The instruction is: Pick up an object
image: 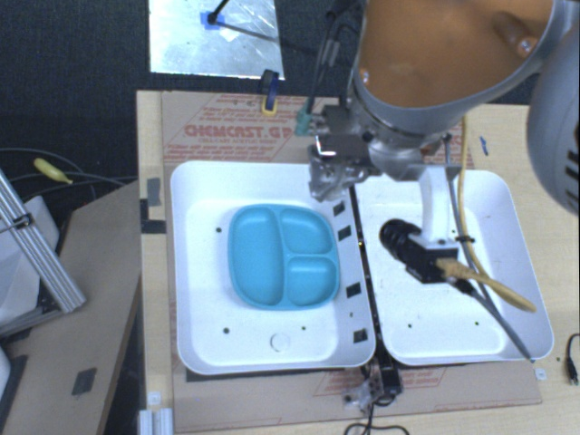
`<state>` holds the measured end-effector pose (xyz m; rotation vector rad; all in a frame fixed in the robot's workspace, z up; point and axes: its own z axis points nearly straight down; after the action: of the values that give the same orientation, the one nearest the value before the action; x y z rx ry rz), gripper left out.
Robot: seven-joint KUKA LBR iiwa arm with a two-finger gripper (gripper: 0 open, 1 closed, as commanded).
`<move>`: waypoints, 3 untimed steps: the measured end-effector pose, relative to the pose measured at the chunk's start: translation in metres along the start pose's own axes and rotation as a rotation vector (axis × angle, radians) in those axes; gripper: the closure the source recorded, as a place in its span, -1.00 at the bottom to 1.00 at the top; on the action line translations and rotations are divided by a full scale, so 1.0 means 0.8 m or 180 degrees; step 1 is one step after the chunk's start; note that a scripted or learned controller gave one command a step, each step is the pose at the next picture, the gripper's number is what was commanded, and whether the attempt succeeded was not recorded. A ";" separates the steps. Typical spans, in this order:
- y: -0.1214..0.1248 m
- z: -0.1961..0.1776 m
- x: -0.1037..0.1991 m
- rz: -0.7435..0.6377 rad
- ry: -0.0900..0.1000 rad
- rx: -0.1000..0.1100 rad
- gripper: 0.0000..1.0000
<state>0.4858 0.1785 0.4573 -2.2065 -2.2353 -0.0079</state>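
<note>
Probably light, stiff and slick, the blue divided plate lies flat in the middle of the left bin, best pinched at its raised rim, while the gripper hangs near its far right corner, open or closed I cannot tell.

**Open floor around the plate, with the arm crowding the far middle**

The blue divided plate takes up the middle of the left bin. Its right edge lies close to the ridge where the two bins meet, so that side is tight. Bare white floor runs in a band along the plate's left side and in a wider band at the near edge. The gripper hangs over the left bin's far right corner, just beyond the plate's far rim. The grey arm above it covers the far end of the right bin, whose near floor lies bare.
</note>
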 end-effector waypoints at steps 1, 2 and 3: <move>0.000 0.028 -0.105 0.0063 -0.0017 0.0007 1.00; 0.000 0.016 0.007 0.0004 -0.0002 0.0000 1.00; -0.001 0.073 -0.110 0.0066 -0.0019 0.0016 1.00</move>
<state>0.4867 0.0909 0.3983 -2.2300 -2.2129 0.0042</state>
